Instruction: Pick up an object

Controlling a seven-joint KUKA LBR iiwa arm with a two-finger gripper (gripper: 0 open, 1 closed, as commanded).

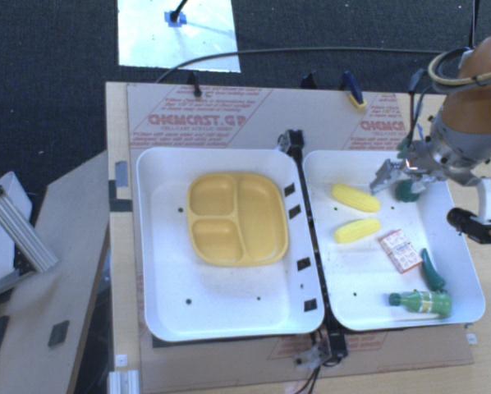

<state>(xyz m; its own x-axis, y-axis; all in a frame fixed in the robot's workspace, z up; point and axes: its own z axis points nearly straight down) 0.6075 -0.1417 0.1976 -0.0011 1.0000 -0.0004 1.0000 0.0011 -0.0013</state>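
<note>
**Gripper over right bin, far corner**

The gripper (pixel 391 173) is above the far right part of the right bin (pixel 467 257), w/ the arm (pixel 467 113) coming from the right. Fingers seem apart; nothing is seen between them. A dark green object (pixel 407 190) lies just beside the gripper, partly hidden by it. Near it, 2 yellow corn cobs (pixel 355 197) (pixel 357 231) lie towards the bin centre, approx. parallel. A red-white packet (pixel 401 250), a green tool (pixel 433 272) and a green bottle (pixel 420 302) lie at the near right side. The left bin (pixel 167 302) holds a yellow divided plate (pixel 236 219).
</note>
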